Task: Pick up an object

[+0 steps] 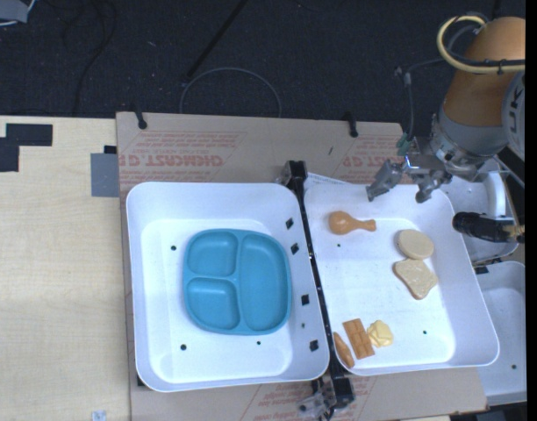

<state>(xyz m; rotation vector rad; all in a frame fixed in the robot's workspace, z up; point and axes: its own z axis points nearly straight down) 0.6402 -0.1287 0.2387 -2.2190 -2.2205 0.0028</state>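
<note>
The drumstick (350,224) lies in the right bin (479,323) just below and left of your spread, empty gripper (398,185); it looks light, stiff, slick, so pinch its narrow shaft.

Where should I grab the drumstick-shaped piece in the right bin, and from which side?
Take the drumstick from above, across its narrow handle end, which points right. It lies flat on the right bin floor, apart from the other food, so there is room either side. The bulbous left end looks wider and rounder, likelier to slip. The gripper hovers over the bin's far rim.
</note>
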